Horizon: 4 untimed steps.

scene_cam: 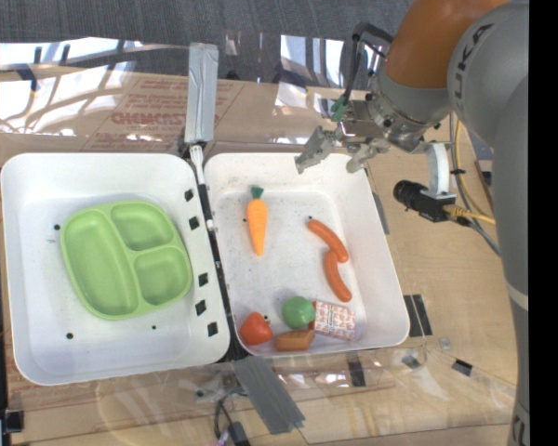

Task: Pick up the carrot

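Since the hand (333, 152) hovers over the far rim of the right bin (377, 214) with its two fingers spread apart and nothing between them, the reach would go best by coming down and left, centring over the carrot's body and closing across its narrow width. The carrot (257, 225) lies flat in that bin's upper left part, orange, tapering toward the viewer, green top pointing away, apart from the sausages (332, 253).

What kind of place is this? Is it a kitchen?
Probably not a kitchen, more likely a robot test bench. A grey and orange robot arm reaches over two white bins. The food looks like toys: a carrot, two sausages and a green divided plate, with tape on the bench.
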Each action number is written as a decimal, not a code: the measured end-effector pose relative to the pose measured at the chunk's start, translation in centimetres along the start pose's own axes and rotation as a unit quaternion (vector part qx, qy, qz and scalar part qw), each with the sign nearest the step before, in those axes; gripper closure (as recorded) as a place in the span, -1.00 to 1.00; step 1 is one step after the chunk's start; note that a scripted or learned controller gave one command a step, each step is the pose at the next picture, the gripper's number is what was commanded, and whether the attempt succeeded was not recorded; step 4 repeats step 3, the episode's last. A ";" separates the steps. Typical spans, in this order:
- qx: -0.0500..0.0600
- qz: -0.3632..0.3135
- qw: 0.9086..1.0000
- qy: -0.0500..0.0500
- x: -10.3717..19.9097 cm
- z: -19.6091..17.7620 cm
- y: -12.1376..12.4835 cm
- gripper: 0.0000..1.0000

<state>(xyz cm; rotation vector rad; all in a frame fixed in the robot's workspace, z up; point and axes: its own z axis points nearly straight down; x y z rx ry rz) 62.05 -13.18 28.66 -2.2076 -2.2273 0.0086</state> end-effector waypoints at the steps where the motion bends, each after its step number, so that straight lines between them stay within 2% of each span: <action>1: -0.002 -0.066 0.998 -0.001 2.4 19.2 2.6 -1.00; 2: 0.001 -0.068 0.998 0.000 2.4 18.5 2.7 1.00; 3: -0.002 -0.030 1.000 0.000 8.7 9.6 3.9 1.00; 4: -0.002 -0.030 1.000 0.000 8.7 9.6 3.9 1.00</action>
